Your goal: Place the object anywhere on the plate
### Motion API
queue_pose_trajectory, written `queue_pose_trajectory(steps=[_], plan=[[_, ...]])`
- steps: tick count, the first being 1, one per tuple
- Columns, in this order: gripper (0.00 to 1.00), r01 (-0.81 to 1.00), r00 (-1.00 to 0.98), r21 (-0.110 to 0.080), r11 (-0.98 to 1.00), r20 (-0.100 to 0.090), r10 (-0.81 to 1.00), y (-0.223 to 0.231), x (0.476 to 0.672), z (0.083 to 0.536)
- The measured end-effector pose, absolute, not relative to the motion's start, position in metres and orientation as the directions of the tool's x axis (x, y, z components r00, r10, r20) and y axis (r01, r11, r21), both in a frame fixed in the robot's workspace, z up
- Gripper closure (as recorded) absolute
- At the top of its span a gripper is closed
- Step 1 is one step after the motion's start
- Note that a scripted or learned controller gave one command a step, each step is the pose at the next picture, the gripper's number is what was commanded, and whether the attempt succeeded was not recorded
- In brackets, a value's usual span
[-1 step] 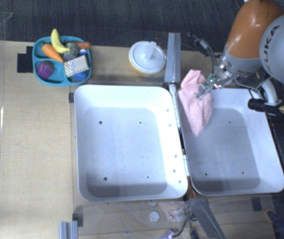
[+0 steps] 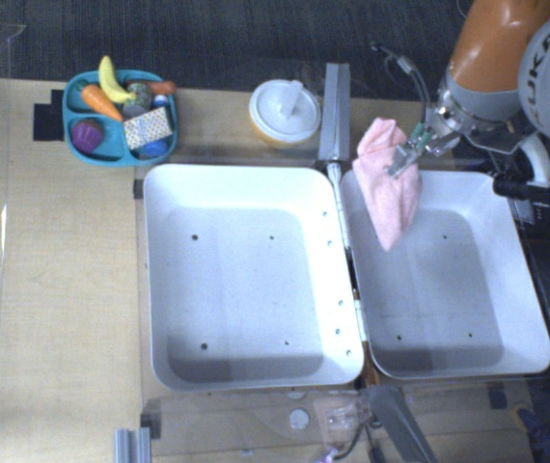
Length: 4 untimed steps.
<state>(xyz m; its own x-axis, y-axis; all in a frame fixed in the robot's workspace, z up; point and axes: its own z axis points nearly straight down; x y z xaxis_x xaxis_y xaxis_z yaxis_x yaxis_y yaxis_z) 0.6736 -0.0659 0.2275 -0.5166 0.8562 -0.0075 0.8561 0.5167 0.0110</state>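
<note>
Where the pincer (image 2: 412,154) clamps the pink cloth (image 2: 388,191) (hanging limp), folds hide its fingertips

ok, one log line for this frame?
gripper: shut on pink cloth | cloth: hanging above right bin | plate: far left, holds toys | placement: not yet done

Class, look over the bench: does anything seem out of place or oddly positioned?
Yes. A pink cloth hangs crumpled from the end effector above the right bin's back left corner, far from the blue plate at back left, already crowded with toy food.

Overhead, slanted — both bins (image 2: 239,177)
</note>
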Motion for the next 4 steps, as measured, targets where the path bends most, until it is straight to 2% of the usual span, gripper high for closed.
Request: queue_pose_trajectory(steps=[1, 2, 3, 4], plan=[[1.00, 0.584, -0.812, 0.007, 0.812, -0.007, 0.584, -0.010, 0.653, 0.227], [1.00, 0.221, -0.975, 0.005, 0.975, -0.010, 0.221, 0.036, 0.634, 0.222], [1.00, -0.002, -1.000, 0.004, 1.000, -0.012, -0.002, 0.092, 0.625, 0.217], [1.00, -0.004, -1.000, 0.005, 1.000, -0.011, -0.004, 0.143, 0.611, 0.225]])
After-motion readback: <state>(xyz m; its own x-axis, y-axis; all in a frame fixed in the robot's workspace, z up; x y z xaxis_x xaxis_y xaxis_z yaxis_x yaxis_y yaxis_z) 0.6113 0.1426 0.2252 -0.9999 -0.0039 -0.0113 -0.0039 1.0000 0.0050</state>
